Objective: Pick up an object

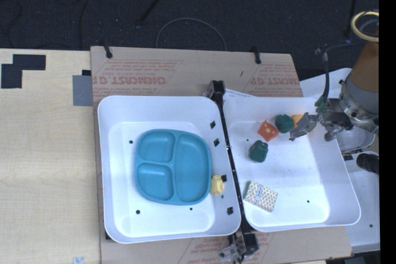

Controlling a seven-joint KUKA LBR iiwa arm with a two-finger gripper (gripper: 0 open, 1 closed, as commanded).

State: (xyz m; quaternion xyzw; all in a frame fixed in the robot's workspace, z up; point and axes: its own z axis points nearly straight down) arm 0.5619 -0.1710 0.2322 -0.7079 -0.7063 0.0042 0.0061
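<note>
White plastic makes up the two shallow bins we see side by side on a cardboard sheet. In the left bin (117, 127) lies a blue divided plate (172, 166) with three compartments, and a small yellow object (217, 185) sits just beside the plate's right edge, near the black divider between the bins.

In the right bin (322, 207) we count several loose things. A small orange-red block (267, 130) rests toward the upper middle, with a dark teal rounded object (284, 123) just beside it on the right. A second dark green object (258, 151) sits a little below them, apart from both. A flat patterned packet (260, 196) lies near the bin's lower left, well apart from the others. A sliver of orange shows next to the teal object, too small for us to name.

The gripper (303, 127) reaches in from the right at the bin's upper right, close beside the teal object. We cannot tell how it is set, and we see nothing gripped in it.
</note>
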